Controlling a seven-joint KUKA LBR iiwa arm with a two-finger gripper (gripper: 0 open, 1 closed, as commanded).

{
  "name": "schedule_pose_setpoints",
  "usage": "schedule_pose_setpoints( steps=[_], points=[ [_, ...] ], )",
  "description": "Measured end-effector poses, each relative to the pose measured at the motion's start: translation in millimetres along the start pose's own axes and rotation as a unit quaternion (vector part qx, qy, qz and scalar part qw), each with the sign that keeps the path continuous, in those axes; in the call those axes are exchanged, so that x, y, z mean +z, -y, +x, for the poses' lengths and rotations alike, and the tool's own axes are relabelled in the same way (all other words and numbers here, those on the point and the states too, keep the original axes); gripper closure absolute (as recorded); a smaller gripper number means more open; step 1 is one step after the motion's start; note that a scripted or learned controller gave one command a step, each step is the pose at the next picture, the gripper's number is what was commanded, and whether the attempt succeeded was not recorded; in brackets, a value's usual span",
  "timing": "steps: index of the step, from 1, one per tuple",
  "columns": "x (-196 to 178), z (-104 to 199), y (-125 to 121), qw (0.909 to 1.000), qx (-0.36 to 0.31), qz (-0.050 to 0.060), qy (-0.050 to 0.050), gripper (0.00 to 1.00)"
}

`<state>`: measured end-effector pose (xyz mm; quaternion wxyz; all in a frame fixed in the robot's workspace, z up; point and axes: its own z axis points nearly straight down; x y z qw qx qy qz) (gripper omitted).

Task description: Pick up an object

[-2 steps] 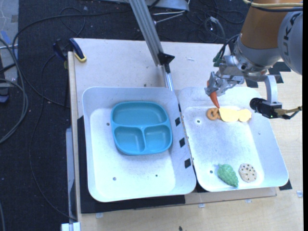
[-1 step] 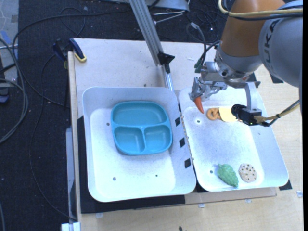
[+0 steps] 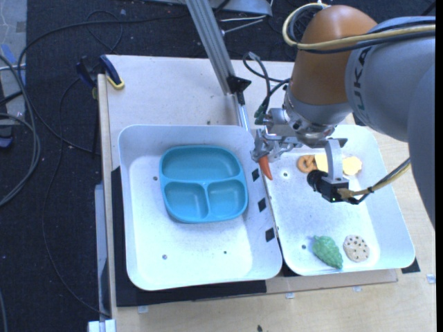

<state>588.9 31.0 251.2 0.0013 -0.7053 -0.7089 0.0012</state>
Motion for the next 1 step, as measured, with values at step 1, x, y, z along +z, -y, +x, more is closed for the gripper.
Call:
schedule_pose_setpoints(
  steps=[1],
  points=[
    [19.5,52.7,24.0,1.0,-0.001,0.0,0.0,1.0]
  ],
)
